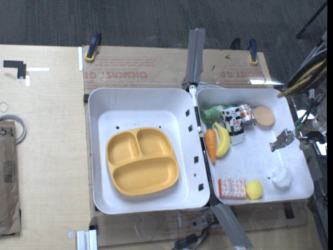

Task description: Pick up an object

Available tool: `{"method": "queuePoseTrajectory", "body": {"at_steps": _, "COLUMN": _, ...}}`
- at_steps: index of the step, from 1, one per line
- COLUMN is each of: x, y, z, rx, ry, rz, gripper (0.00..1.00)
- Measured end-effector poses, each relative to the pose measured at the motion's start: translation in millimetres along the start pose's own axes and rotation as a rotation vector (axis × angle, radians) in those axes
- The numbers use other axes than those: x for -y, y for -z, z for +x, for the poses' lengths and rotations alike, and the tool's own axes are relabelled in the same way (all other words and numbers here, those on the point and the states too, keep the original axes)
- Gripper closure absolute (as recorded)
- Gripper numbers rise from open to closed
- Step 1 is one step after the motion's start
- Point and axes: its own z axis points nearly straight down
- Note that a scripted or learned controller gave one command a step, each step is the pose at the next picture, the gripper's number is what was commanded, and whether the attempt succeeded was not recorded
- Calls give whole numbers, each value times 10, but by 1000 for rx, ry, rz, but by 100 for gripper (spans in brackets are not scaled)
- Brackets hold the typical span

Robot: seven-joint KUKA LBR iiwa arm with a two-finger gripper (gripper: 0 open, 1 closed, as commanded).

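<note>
Grey gripper (281, 140) hovers at the right bin's (299, 155) edge. Fingers' spread? Cannot tell. Carrot (210, 144) touches banana (223, 139).

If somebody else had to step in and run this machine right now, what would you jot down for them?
Pincer: at the right bin's right edge, nothing seen between its fingers.
Right bin: carrot and banana side by side, green bottle, can, tan round piece, small red-and-white box, lemon, white lump.
Left bin: yellow divided plate.
Done: nothing picked up yet.
Left: choose one item, grip it, lift it. The white lump lies nearest.
</note>
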Motion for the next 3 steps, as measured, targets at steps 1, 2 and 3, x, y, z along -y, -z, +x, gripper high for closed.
{"method": "queuePoseTrajectory", "body": {"at_steps": 1, "x": -109, "y": -535, "z": 923, "rx": 0, "ry": 54, "rz": 1, "gripper": 0}}
{"method": "queuePoseTrajectory", "body": {"at_steps": 2, "x": -708, "y": -1141, "z": 957, "rx": 0, "ry": -91, "rz": -1, "gripper": 0}}
{"method": "queuePoseTrajectory", "body": {"at_steps": 3, "x": -707, "y": -1052, "z": 943, "rx": 2, "ry": -91, "rz": 0, "gripper": 100}}
